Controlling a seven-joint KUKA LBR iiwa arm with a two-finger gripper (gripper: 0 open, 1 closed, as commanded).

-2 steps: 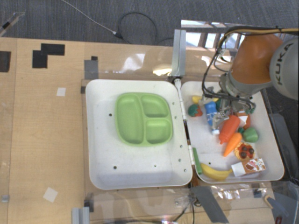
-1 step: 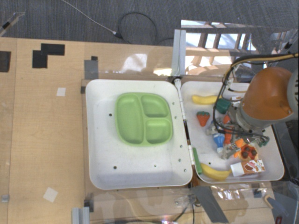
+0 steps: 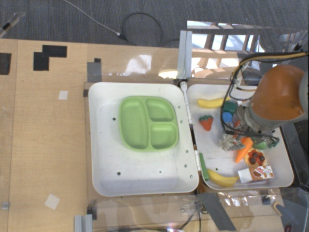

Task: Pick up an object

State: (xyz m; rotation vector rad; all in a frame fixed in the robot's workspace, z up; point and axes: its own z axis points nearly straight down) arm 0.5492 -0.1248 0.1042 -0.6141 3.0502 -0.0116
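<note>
My gripper [image 3: 232, 139] is down in the right bin [image 3: 287, 178], under the arm's orange band [image 3: 279, 93], among a cluster of small items. An orange carrot [image 3: 244, 149] lies right against it on its lower right side. A teal object [image 3: 229, 107] sits just behind it. Further left are a red strawberry [image 3: 206, 123] and a yellow banana [image 3: 210, 102]. A second banana [image 3: 221, 178] lies at the bin's front, beside a small printed box [image 3: 257, 173] and a dark red item [image 3: 256, 157]. The wrist hides what is directly under it.
The left bin [image 3: 106, 178] holds a green divided plate [image 3: 147, 123]. A raised rim [image 3: 189, 129] separates the two bins. A metal frame [image 3: 185, 52] stands behind them, and black cable loops around the wrist [image 3: 236, 79].
</note>
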